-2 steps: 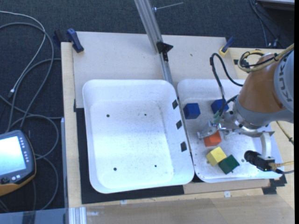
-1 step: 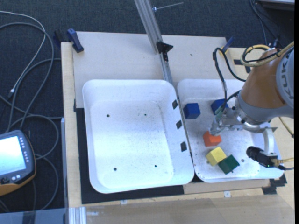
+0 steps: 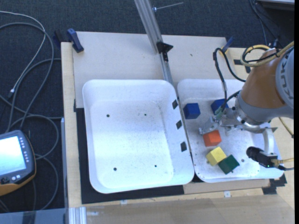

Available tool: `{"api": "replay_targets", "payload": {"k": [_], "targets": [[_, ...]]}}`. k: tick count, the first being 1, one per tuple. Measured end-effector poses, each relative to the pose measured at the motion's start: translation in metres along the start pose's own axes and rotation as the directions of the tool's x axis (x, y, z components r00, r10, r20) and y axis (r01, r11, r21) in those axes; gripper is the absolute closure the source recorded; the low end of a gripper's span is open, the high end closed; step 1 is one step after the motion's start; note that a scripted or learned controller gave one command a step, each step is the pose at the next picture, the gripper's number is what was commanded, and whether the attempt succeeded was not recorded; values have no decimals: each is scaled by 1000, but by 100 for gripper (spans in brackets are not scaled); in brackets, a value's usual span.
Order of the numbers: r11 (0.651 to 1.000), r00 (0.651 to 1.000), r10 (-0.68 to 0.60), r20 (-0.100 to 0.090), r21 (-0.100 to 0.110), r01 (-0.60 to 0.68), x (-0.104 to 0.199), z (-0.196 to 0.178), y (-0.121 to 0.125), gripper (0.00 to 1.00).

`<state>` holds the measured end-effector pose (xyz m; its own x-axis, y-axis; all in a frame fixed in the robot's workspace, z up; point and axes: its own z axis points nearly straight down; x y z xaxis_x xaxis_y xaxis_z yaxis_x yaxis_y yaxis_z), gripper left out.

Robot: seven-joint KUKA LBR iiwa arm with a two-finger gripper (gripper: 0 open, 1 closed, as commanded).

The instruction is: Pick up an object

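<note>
- The orange block (image 3: 212,137) lies in the right bin (image 3: 243,172), just below the gripper (image 3: 214,125); whether the gripper is open or closed cannot be told.
- A clean pick calls for a straight descent centred over the orange block.
- Near the orange block: the yellow block (image 3: 216,156) and green block (image 3: 228,164) below, the blue block (image 3: 191,110) above.
- Open floor lies right of the orange block.
</note>
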<state>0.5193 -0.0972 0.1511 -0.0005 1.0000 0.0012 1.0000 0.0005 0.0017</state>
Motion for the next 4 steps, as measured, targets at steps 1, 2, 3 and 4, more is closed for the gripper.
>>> {"api": "replay_targets", "payload": {"k": [1,2,3,4], "targets": [[1000,1000,1,2,3,-1,8,53,-29,0],[1000,1000,-1,2,-7,1,8,40,-25,100],[1000,1000,0,0,-1,0,9,41,-27,0],[1000,1000,1,4,-8,-1,6,49,-36,0]]}}
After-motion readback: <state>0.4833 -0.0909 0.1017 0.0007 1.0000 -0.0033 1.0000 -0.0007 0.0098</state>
